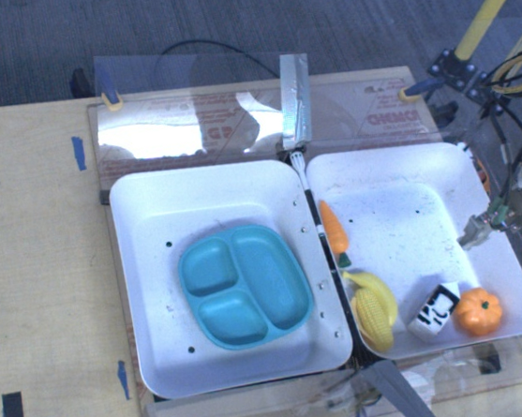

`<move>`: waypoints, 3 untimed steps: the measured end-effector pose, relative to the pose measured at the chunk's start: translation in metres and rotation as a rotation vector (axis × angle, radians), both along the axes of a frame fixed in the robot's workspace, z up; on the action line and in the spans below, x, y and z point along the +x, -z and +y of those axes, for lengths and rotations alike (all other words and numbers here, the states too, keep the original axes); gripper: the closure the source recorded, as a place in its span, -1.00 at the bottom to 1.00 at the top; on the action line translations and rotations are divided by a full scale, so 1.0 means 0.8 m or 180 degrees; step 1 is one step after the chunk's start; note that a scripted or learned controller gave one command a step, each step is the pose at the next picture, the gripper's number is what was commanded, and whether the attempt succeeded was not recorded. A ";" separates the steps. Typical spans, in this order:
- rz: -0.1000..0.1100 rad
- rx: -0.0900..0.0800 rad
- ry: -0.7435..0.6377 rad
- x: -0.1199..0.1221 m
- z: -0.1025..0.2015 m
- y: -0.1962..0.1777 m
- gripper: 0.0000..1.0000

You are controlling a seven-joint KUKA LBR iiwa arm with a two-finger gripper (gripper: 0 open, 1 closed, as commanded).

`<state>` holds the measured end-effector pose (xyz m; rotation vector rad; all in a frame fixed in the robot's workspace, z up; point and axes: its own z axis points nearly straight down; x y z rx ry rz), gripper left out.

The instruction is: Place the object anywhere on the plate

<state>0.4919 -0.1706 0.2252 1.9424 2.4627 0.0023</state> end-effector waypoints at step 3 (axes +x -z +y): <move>-0.0012 0.0002 -0.0779 0.061 0.129 0.048 -1.00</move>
